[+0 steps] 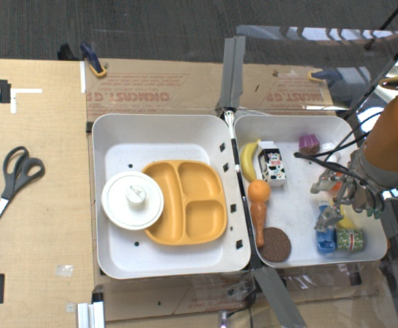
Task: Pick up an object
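End effector (335, 207) sits low in the right bin (301, 125) by its right wall, just above a blue item (325, 238) and a green can (351, 239); can't tell its grip state. Same bin: banana (249, 159), small printed box (273, 165), orange-headed tool (258, 207), brown disc (276, 244), purple piece (308, 143). Left bin (158, 125): yellow divided plate (188, 202), white lid (133, 199); scissors (11, 180) on the worktop (35, 251).

band: orange, rounded, glossy
wrist: grey metal
cables: black, thin, looping
gripper (335, 200): silvery grey, small orange-red marks

Robotics lab: cardboard-covered bench (35, 203), clamped white bins (103, 251), loose cables (335, 152).
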Controlling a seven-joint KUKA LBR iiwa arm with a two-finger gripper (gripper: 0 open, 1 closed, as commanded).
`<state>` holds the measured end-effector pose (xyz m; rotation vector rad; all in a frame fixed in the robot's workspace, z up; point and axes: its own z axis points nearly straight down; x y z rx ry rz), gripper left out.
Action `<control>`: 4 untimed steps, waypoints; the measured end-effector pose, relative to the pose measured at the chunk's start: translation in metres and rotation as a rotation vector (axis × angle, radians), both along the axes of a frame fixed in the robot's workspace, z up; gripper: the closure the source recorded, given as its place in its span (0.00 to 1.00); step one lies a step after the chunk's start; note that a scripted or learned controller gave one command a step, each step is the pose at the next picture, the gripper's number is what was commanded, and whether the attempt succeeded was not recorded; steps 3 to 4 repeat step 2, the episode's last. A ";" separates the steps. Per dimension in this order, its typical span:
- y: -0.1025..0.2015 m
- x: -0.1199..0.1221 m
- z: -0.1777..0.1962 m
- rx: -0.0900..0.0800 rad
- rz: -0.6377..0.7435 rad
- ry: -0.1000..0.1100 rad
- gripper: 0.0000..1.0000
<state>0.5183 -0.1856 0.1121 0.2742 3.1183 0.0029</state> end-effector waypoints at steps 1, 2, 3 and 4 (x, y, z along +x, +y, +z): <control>0.015 -0.033 -0.020 0.000 -0.014 0.010 0.00; 0.015 -0.031 -0.011 -0.001 -0.011 0.006 1.00; 0.015 -0.031 -0.011 -0.001 -0.011 0.006 1.00; 0.015 -0.031 -0.011 -0.001 -0.011 0.006 1.00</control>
